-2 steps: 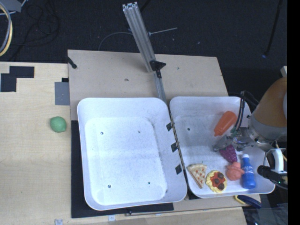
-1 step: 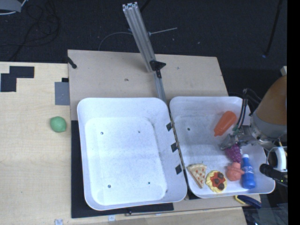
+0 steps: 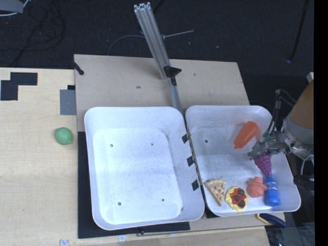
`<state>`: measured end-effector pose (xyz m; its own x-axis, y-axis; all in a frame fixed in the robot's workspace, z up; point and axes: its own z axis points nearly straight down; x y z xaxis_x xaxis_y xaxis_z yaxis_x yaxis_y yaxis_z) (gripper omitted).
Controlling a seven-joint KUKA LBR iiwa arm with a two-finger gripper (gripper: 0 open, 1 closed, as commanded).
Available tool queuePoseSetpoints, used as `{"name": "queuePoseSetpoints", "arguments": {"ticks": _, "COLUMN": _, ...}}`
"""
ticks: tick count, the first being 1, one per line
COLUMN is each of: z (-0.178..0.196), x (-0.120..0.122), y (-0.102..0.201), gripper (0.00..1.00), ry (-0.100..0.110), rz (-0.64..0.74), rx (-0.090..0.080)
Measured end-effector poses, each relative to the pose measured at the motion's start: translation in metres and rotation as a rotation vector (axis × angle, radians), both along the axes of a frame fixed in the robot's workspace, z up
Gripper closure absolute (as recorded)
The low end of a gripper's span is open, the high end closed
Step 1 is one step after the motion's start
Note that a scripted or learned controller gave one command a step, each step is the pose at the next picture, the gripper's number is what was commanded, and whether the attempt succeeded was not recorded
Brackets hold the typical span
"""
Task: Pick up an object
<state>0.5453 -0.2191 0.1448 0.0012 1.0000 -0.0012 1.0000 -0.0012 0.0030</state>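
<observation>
Jaws' state cannot be told; gripper [image 3: 262, 151] hovers at right bin's [image 3: 225, 111] right edge over purple grapes [image 3: 263, 163], which could slip sideways.

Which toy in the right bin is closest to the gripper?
The purple grape bunch, directly below the gripper; the orange carrot lies farther off.

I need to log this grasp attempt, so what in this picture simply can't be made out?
- Tool: in the camera view its fingers blur into the purple toy, so any hold is unclear.
- Arm: cut off by the right side.
- Yellow-and-blue thing below the right bin: partly hidden by the bin's rim, unidentifiable.
</observation>
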Motion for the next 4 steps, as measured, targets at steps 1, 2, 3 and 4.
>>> {"name": "queuePoseSetpoints", "arguments": {"ticks": 1, "z": 0.042, "x": 0.000, "y": -0.003, "gripper": 1.00, "ry": 0.000, "rz": 0.001, "rx": 0.000}}
{"name": "queuePoseSetpoints", "arguments": {"ticks": 2, "z": 0.092, "x": 0.010, "y": -0.003, "gripper": 1.00, "ry": -0.001, "rz": 0.001, "rx": 0.000}}
{"name": "queuePoseSetpoints", "arguments": {"ticks": 3, "z": 0.093, "x": 0.021, "y": 0.040, "gripper": 1.00, "ry": 0.003, "rz": 0.004, "rx": 0.002}}
{"name": "queuePoseSetpoints", "arguments": {"ticks": 4, "z": 0.088, "x": 0.030, "y": 0.083, "gripper": 1.00, "ry": 0.003, "rz": 0.004, "rx": 0.002}}
